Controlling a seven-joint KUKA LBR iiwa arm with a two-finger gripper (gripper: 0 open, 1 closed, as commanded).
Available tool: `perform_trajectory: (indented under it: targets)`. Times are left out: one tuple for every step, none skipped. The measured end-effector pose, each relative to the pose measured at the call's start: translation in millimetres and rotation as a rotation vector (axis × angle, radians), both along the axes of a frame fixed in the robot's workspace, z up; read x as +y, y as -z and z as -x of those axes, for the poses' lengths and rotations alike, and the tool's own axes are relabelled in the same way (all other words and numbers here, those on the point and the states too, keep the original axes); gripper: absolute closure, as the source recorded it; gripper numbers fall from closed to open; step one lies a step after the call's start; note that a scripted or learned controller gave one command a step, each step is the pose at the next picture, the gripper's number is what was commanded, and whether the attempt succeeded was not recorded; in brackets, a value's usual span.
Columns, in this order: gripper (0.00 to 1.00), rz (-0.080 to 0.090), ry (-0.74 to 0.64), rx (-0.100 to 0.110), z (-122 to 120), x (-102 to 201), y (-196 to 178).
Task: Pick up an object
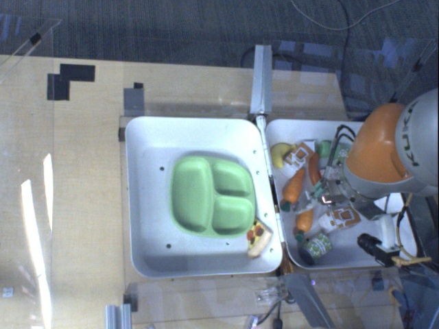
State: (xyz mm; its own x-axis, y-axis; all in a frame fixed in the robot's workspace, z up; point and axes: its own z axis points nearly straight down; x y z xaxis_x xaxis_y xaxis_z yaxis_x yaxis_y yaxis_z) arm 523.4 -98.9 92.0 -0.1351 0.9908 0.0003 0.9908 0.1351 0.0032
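several small glossy toy foods, incl. tapered orange carrot (293, 186), lie in right bin (357, 260) just left of gripper (326, 192); grip state unclear. smooth green divided tray (211, 195) in left bin (147, 204), pale wood bench (62, 204).

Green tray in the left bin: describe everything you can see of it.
The green tray is a pale green, smooth, plastic-looking plate with rounded corners, divided into three compartments: one long one on its left, two smaller ones on its right. It lies flat, right side up, slightly rotated, near the middle of the left bin. A small toy lies at its lower right corner; whether they touch is unclear.
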Motion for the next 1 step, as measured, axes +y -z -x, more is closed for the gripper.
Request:
perform_trajectory:
  targets:
    - [0.0, 0.004, -0.232, -0.017, 29.1, -10.3, 2.8]
